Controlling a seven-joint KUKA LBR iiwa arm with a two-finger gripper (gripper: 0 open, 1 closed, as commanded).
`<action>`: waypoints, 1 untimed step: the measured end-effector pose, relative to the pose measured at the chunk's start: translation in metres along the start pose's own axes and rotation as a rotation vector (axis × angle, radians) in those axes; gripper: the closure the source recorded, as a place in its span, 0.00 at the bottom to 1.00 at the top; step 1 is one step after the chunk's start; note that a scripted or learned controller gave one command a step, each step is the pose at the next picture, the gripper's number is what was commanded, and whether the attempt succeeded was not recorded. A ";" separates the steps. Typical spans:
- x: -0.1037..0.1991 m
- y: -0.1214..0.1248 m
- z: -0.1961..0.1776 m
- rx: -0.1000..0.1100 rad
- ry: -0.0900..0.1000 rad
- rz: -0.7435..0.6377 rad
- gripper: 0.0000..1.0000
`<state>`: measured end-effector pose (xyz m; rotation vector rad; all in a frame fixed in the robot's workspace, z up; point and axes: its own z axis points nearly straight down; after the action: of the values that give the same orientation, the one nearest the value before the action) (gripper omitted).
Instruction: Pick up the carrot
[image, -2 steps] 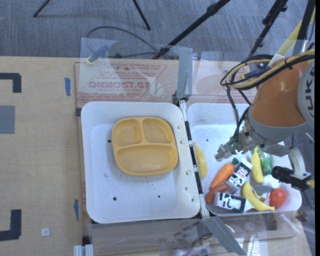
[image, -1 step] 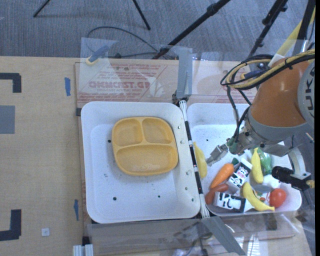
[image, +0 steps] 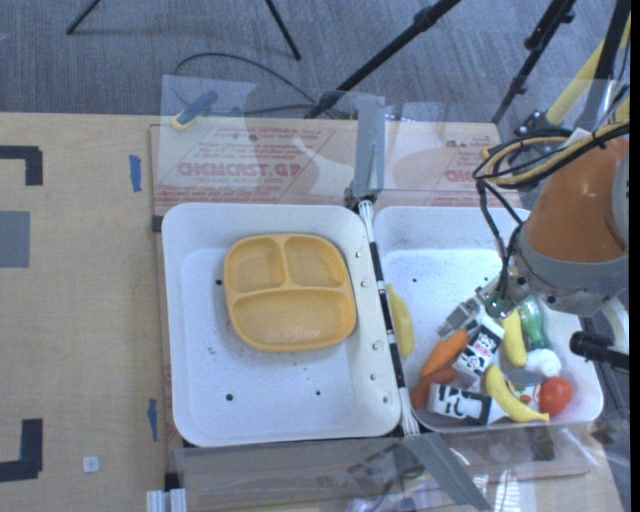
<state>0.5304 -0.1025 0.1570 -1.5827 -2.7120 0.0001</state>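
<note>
From my seat I see the arm (image: 575, 215) reaching in from the right over the right bin (image: 430, 245), its orange band sitting above the wrist and the gripper (image: 478, 312) lowered toward the pile of toy food at the near end of that bin. The carrot (image: 443, 355) lies there on a slant, its upper end just beside the gripper and touching a small black-and-white carton (image: 482, 350). I cannot tell from this angle how the gripper is set; nothing is visibly between its tips. Around the carrot: a banana (image: 512, 394) curving along the near side, a second yellow piece (image: 514, 338) upright beside the carton, a red tomato (image: 556, 394), a white ball (image: 543, 362), something green (image: 530, 322) (too hidden to name), and another black-and-white pack (image: 458, 402) lying flat. A pale yellow piece (image: 401, 318) rests against the wall between the bins. The left bin (image: 190, 330) holds a yellow divided plate (image: 290, 292), set toward its far half.
</note>
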 end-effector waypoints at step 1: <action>-0.001 -0.029 0.060 -0.021 -0.012 -0.070 0.00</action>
<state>0.5058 -0.1171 0.0971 -1.4968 -2.7844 -0.0186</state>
